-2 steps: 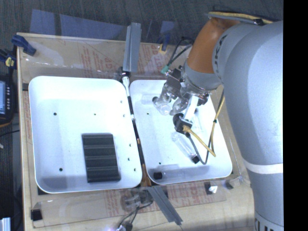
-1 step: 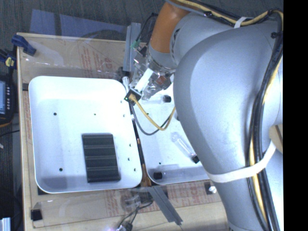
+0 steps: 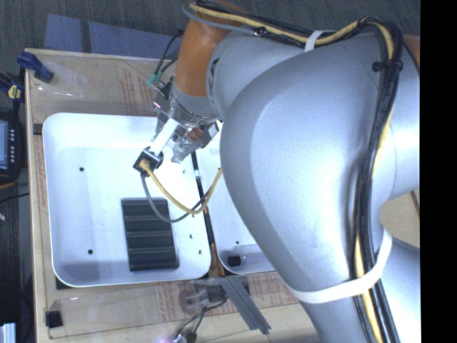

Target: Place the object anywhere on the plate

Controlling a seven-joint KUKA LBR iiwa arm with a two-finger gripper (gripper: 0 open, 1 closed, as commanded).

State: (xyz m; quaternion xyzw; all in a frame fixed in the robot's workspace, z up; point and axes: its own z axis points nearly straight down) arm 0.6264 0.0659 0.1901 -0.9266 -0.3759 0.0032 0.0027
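A dark, ribbed rectangular plate [image 3: 149,234] lies flat near the front of the left bin [image 3: 71,191]. My gripper [image 3: 163,152] hangs over the back right part of that bin, above and slightly to the right of the plate and apart from it. A yellow cable [image 3: 171,207] loops down from the gripper towards the plate's far right corner. I see nothing that I can make out as a held object at the gripper. The arm's grey body [image 3: 314,163] hides most of the right bin.
A corner of the right bin [image 3: 246,263] shows under the arm, with a small dark thing [image 3: 235,261] in it. The wooden bench [image 3: 93,84] surrounds the bins. A blue clamp [image 3: 34,66] sits at the back left, and dark equipment [image 3: 11,145] stands along the left edge.
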